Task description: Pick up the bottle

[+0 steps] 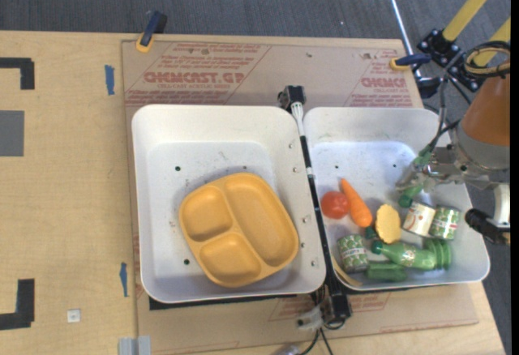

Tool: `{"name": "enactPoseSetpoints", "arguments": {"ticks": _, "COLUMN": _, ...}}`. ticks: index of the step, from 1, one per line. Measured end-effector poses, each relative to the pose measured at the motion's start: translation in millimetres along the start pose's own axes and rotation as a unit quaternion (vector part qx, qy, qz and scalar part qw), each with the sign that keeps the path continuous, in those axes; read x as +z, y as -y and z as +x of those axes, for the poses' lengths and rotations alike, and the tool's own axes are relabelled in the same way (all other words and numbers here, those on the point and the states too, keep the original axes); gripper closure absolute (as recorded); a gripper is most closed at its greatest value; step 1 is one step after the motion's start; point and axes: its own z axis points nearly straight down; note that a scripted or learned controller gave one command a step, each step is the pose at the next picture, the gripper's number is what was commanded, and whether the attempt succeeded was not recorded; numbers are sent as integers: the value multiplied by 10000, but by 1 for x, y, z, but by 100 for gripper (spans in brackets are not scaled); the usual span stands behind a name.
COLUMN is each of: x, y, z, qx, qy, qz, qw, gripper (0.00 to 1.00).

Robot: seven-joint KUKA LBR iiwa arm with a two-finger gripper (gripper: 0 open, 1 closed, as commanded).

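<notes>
Faintly, red "CHEMCAST GP" lettering marks the brown board (195, 76).

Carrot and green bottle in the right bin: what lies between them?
In the camera view, a yellow lemon-like piece sits between the carrot and the green bottle, close to both. The red tomato lies off to the carrot's other side.

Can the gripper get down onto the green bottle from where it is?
Probably yes. The gripper hangs over the right bin, and the green bottle lies uncovered near the front wall, though a jar and can crowd it.
</notes>
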Motion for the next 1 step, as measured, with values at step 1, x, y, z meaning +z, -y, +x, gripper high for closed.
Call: {"name": "enactPoseSetpoints", "arguments": {"ticks": 1, "x": -82, "y": 26, "z": 63, "qx": 212, "qy": -37, "qz": 62, "qw": 9997, "gripper": 100}}
